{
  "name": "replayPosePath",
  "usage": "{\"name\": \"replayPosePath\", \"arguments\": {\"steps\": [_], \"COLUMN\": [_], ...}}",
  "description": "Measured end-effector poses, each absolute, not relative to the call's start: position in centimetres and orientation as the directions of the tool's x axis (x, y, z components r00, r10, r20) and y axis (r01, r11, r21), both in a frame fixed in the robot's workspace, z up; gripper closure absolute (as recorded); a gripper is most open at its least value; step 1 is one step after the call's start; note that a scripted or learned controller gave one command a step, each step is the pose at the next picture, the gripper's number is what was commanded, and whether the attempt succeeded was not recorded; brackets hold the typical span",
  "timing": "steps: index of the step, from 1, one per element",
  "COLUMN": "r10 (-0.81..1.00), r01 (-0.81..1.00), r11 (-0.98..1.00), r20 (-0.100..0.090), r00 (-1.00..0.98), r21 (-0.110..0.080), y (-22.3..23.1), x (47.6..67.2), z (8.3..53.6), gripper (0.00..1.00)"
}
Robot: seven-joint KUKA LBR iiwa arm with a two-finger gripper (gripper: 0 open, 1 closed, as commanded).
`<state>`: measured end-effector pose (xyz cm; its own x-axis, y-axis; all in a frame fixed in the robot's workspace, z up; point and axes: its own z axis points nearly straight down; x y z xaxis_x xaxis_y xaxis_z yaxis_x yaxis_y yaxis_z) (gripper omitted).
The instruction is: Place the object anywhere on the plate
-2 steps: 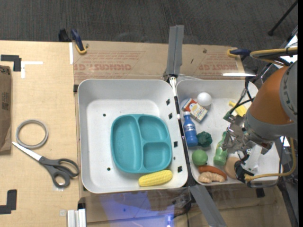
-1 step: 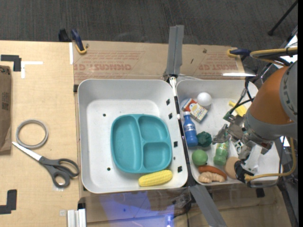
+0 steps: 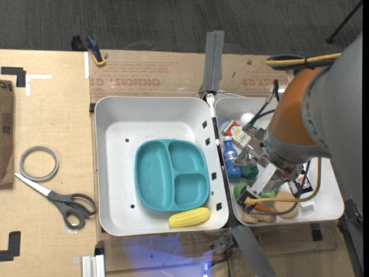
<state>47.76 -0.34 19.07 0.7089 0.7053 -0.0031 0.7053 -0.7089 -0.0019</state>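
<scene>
A teal plate (image 3: pixel 171 174) with three compartments lies in the left bin (image 3: pixel 115 126). A yellow corn cob (image 3: pixel 189 217) rests in that bin just beside the plate's near edge. My gripper (image 3: pixel 245 165) reaches down into the right bin (image 3: pixel 328 209), low among a pile of small items. Around it lie a blue bottle (image 3: pixel 230 155), a green piece (image 3: pixel 250 170), an orange carrot-like piece (image 3: pixel 266 208) and a tan wooden item (image 3: pixel 286 199). The arm's body hides much of that bin.
Scissors (image 3: pixel 60 201) and a tape roll (image 3: pixel 38 162) lie on the bench left of the bins. A cardboard sheet (image 3: pixel 144 77) sits behind the left bin. The arm's orange band (image 3: pixel 291 105) and grey body cover the right bin's far side.
</scene>
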Motion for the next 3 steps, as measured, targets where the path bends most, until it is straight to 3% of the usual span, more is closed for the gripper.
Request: {"name": "replayPosePath", "arguments": {"steps": [1,2,3], "r10": [0.707,0.848,0.848], "r01": [0.707,0.848,0.848], "r11": [-0.707,-0.530,-0.530], "r20": [-0.007,-0.004,-0.003], "r00": [0.707,0.530,0.530], "r21": [-0.003,-0.005,-0.005], "y": [-0.4,-6.3,-6.3], "x": [47.8,47.7,47.7], "z": [19.8,19.0,19.0], "gripper": [1.00,1.00,0.00]}}
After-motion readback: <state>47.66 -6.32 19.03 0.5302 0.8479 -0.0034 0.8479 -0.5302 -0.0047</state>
